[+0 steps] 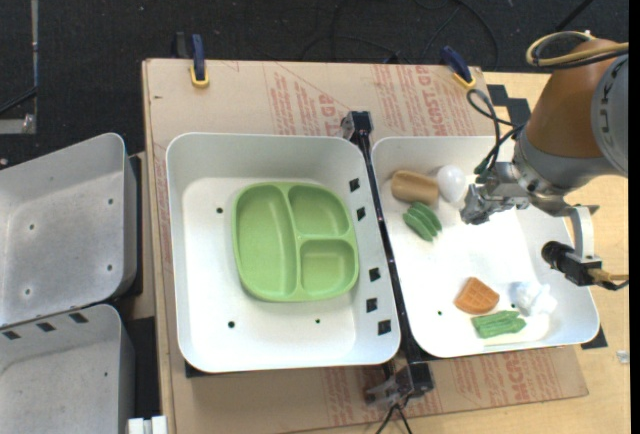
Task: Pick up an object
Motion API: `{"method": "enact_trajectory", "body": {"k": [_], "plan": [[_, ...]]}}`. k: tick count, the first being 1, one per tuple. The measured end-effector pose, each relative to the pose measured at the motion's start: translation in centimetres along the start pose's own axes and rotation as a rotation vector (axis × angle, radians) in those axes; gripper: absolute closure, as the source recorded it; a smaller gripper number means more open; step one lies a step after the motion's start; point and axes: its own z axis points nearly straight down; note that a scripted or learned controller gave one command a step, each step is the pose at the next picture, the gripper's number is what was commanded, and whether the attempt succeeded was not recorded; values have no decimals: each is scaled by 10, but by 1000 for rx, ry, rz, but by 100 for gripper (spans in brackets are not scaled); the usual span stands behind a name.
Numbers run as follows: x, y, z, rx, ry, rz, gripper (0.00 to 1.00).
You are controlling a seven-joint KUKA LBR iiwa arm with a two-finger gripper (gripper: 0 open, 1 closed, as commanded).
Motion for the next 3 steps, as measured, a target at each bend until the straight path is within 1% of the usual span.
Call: {"method": "enact_trajectory", "body": {"k": [1,2,3], "plan": [[0,2,-52,-1,-1,0,100],[54,18,-58,2,2,-6,100],[109,17,-72,2,2,-5,100]]}}
